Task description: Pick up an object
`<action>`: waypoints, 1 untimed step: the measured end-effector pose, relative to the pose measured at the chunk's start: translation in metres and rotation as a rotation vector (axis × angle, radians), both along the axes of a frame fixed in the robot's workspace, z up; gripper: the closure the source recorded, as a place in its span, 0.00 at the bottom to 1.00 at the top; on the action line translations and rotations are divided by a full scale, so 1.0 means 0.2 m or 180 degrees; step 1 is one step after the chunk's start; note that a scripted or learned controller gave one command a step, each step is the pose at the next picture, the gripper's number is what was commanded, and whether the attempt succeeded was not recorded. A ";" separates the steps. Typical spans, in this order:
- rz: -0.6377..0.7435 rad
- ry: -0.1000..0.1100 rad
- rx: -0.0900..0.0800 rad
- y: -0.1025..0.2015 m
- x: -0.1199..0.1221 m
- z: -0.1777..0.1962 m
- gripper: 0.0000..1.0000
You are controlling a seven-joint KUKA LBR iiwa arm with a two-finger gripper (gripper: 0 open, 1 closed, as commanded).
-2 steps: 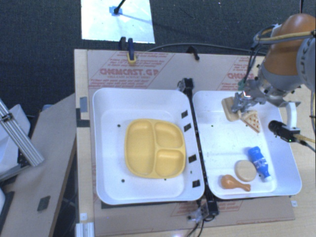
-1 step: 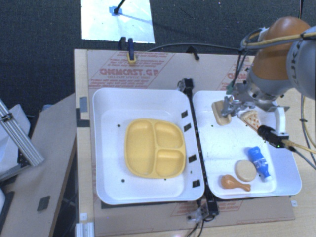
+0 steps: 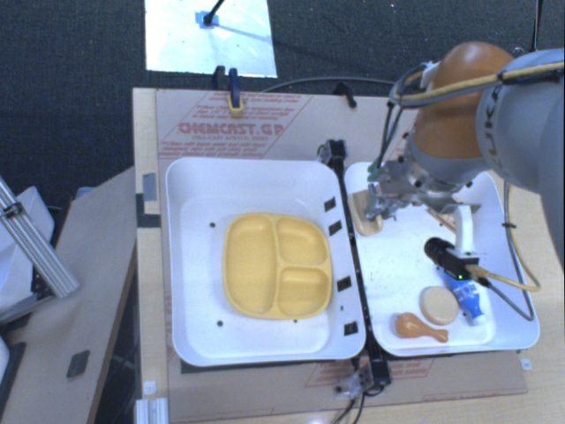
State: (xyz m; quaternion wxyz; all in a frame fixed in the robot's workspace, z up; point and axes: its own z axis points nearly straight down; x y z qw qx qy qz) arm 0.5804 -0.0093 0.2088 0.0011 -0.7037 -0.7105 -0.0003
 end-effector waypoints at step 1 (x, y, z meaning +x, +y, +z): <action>0.0001 0.0000 0.0000 0.29 -0.12 0.03 1.00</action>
